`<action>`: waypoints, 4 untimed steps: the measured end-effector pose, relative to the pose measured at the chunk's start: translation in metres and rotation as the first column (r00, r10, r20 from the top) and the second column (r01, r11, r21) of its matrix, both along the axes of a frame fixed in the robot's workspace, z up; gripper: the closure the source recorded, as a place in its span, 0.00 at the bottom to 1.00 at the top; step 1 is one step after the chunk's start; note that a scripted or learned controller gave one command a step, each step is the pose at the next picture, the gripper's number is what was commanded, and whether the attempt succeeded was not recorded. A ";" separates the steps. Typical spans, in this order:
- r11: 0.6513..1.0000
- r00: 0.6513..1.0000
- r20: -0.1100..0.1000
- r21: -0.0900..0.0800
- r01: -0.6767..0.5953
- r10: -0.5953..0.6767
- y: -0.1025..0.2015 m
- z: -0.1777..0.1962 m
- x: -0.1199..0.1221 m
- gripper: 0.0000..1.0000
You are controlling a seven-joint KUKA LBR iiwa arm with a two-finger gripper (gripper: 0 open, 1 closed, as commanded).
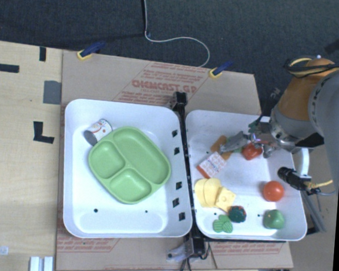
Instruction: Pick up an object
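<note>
My gripper [246,144] hangs low over the far part of the right bin [245,179], with the grey and orange arm [299,102] behind it at the right. A small red object [252,152] lies directly beneath or against the gripper, partly covered by it. Just left of it sits an orange piece [218,144]. Nearer the front are a red-and-white packet [212,164], yellow pieces [211,193], a red tomato [273,190], a green pepper [274,219], a dark green-and-red item [237,214] and a green leafy toy [223,226].
The left bin [74,212] holds a green divided plate [130,164] and a small white-and-grey object [97,130]. A black divider [182,162] runs between the bins. A white cable [166,40] lies beyond the cardboard.
</note>
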State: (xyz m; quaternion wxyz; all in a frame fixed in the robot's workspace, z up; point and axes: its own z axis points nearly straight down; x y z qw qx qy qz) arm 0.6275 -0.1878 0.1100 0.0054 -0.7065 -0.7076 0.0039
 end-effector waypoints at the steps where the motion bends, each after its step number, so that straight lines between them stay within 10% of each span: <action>1: 1.000 1.000 0.013 -0.006 -0.001 0.001 -0.001 -0.026 0.001 0.00; 2: 1.000 1.000 0.015 -0.004 -0.001 0.001 0.000 -0.016 0.003 1.00; 4: 1.000 1.000 0.012 -0.002 -0.001 0.001 0.010 0.091 0.004 1.00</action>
